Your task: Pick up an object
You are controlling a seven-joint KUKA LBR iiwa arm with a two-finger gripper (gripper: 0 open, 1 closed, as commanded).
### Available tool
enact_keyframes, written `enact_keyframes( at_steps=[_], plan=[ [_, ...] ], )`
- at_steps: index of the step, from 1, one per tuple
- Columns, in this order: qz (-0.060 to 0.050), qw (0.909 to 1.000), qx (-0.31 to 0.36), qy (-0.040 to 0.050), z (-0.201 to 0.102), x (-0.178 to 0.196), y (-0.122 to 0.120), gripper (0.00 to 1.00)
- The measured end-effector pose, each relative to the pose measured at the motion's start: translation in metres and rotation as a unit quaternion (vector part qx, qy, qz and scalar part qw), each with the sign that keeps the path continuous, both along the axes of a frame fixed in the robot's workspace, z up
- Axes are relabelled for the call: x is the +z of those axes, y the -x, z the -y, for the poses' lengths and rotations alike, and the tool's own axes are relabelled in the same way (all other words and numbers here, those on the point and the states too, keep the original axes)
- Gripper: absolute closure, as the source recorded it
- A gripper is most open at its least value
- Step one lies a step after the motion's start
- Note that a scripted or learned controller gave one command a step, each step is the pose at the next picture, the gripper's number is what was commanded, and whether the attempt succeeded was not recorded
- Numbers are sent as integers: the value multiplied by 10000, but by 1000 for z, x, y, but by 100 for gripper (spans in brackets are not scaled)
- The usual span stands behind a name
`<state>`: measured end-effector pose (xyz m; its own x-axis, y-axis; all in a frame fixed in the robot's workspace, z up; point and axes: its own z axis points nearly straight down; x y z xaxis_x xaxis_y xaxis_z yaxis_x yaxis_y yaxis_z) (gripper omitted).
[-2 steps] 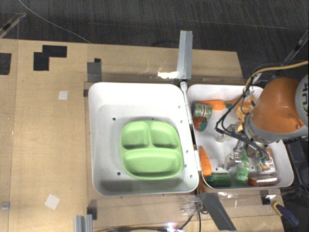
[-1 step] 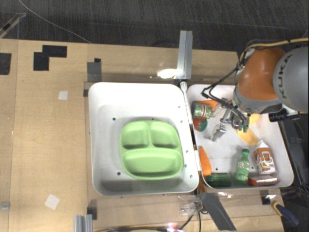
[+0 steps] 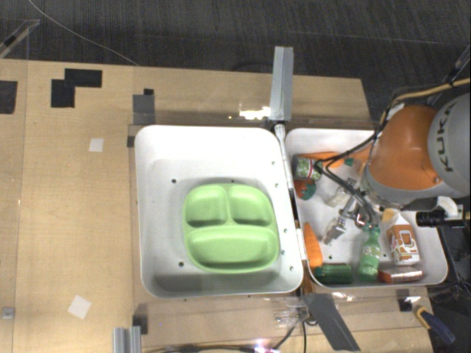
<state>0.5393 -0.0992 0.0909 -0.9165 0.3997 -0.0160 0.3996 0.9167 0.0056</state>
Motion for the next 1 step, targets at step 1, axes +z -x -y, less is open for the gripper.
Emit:
enact_keyframes(
  at_steps=[1],
  plan=[
    [-14, 9932, -1165, -19, -2, -2, -75, 0]
  ],
)
